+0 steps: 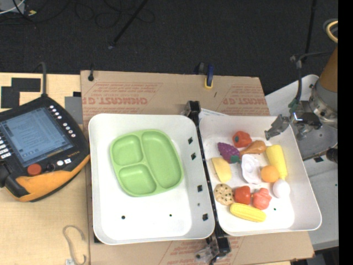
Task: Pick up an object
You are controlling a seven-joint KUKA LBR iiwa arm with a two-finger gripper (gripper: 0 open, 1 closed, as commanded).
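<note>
The gripper hangs over the top right rim of the right bin; how its claw stands I cannot tell. Below and left of it, inside that bin, lie the toy foods: a red tomato, a yellow corn cob, an orange.

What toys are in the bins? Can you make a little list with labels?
left bin: green divided plate
right bin: toy foods in a heap
foods seen: cookie, corn, purple eggplant, white egg, orange
end effector: at right bin's far right edge, holding nothing seen
bench, left: tablet controller
</note>
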